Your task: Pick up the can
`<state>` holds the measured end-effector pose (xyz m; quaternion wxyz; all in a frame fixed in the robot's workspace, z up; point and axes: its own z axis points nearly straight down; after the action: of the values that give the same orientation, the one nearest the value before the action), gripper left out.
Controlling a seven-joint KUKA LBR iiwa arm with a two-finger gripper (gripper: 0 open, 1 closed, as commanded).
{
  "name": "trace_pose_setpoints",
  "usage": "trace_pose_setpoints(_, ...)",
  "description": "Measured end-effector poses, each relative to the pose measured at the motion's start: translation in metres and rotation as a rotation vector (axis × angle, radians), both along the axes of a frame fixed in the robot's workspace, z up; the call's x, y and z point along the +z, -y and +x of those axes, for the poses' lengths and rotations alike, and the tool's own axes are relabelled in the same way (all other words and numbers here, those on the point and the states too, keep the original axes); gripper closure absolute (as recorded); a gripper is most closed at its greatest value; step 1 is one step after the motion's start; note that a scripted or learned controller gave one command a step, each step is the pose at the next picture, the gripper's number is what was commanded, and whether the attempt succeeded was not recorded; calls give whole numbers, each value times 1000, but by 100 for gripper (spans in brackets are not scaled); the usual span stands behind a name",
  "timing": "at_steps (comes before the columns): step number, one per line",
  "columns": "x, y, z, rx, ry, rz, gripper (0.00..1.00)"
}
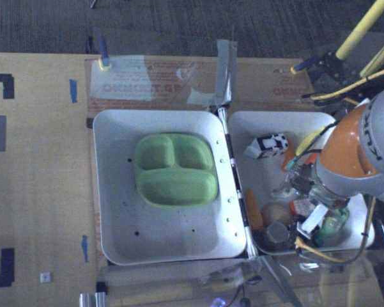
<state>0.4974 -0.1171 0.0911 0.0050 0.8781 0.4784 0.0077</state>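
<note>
Left bin (115,235): green divided tray (176,170) at centre, open floor around it. Right bin (243,123): front half crowded, arm (354,152) overhead; back-left floor beside small carton (267,145) open.

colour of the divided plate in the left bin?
Light green; the divided plate shows clearly in the camera view.

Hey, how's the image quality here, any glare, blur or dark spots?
Camera view: soft overall; glare on the clear plastic sheet behind the bins; left white bin evenly lit around the green divided plate; right white bin clutter shadowed and blurry beneath the grey-and-orange arm.
</note>
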Motion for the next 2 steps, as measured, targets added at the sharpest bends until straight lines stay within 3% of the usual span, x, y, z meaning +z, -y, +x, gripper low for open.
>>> trace_pose_setpoints(1,11,3,0,-3,2,-6,100)
trace_pose_setpoints(2,93,-59,65,-286,-21,3,100)
